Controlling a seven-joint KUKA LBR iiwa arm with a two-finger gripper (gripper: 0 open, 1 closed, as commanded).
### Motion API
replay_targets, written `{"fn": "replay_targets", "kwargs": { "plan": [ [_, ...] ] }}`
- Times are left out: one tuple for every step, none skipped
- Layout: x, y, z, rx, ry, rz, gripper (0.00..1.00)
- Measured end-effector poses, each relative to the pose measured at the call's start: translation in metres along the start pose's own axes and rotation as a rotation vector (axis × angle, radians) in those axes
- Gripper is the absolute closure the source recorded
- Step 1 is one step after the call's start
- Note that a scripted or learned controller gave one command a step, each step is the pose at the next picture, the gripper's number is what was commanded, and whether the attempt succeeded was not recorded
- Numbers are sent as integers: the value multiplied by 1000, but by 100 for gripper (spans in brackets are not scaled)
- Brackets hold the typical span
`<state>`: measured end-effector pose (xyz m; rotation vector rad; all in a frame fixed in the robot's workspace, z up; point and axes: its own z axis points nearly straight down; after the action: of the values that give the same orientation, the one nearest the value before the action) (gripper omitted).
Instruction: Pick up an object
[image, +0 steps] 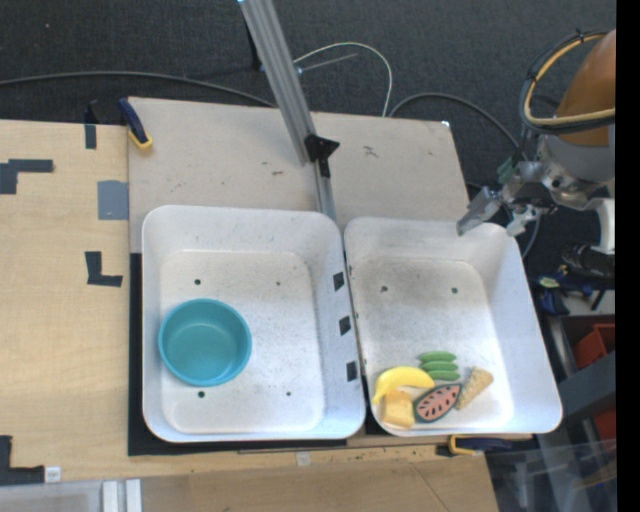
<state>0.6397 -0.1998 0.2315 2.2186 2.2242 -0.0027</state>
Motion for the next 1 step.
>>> {"fn": "replay_targets", "kwargs": {
  "plan": [
    [0,0,0,0,0,0,0]
  ]
}}
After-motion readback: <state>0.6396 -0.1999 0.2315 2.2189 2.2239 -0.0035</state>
